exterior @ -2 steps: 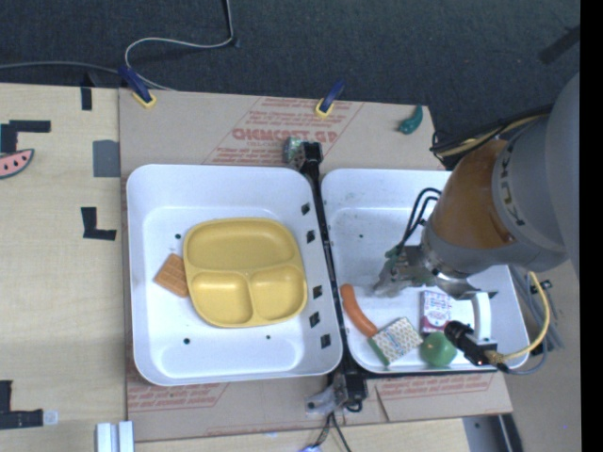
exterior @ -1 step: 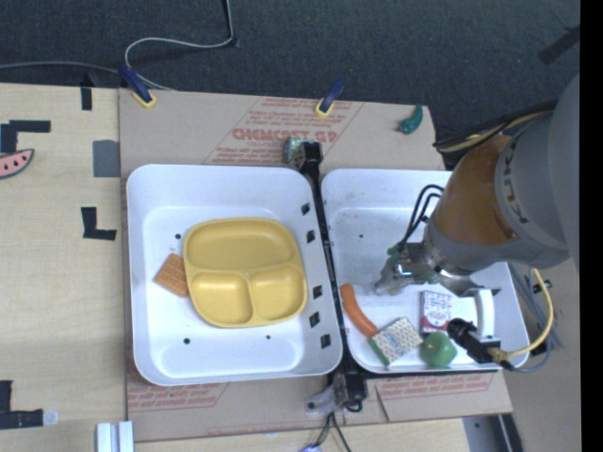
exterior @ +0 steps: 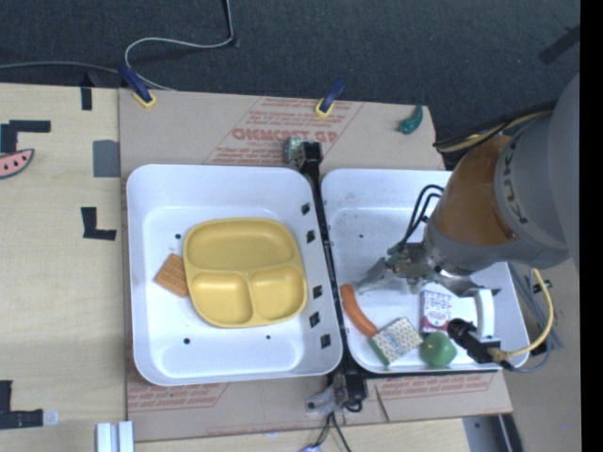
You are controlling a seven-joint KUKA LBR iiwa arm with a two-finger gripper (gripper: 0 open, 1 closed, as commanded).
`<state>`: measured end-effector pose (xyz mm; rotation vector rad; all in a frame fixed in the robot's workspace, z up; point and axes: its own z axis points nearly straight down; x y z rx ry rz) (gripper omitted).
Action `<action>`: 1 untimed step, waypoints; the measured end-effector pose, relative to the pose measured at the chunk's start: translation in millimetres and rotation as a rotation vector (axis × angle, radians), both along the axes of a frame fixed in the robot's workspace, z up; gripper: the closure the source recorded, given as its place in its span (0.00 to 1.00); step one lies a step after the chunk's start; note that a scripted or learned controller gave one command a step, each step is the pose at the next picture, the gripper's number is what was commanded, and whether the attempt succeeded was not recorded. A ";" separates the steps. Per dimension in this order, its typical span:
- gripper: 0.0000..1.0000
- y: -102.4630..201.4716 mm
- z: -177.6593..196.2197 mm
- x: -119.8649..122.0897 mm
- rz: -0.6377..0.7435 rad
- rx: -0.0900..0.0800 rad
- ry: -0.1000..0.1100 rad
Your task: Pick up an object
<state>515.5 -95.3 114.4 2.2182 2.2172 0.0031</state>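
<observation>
Nearest you, the arm hangs over the right bin; its gripper sits low mid-bin, and you cannot tell its state. Risk: it grabs bare floor, since the carrot, patterned block, green ball and small carton crowd the near edge. One of each; one yellow tray in the left bin.

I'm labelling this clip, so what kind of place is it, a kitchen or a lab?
Most likely a robot lab bench, not a kitchen: two white bins sit on clamped cardboard, a robot arm reaches into the right one, and cables trail across the dark carpet.
</observation>
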 end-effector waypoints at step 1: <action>1.00 0.8 9.2 0.2 0.001 0.001 0.001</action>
